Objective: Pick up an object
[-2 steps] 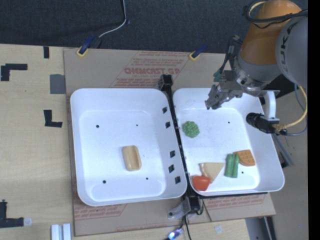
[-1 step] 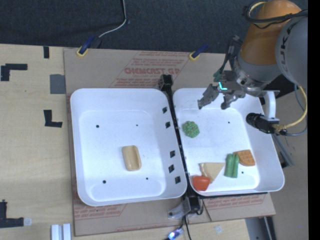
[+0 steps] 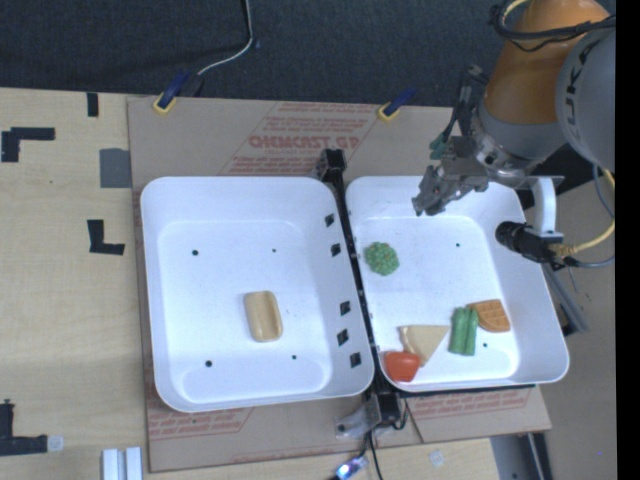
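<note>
Fixed overhead cam, slanted over bins (image 3: 155, 208).

The arm (image 3: 585, 58) has a rounded grey housing with dark lettering, partly cut off at the frame edge. A glossy orange band (image 3: 535, 38) sits above the wrist. Yellowish cables loop over the band and beside the arm. The gripper (image 3: 432, 200) is dark grey metal with teal fittings.
</note>
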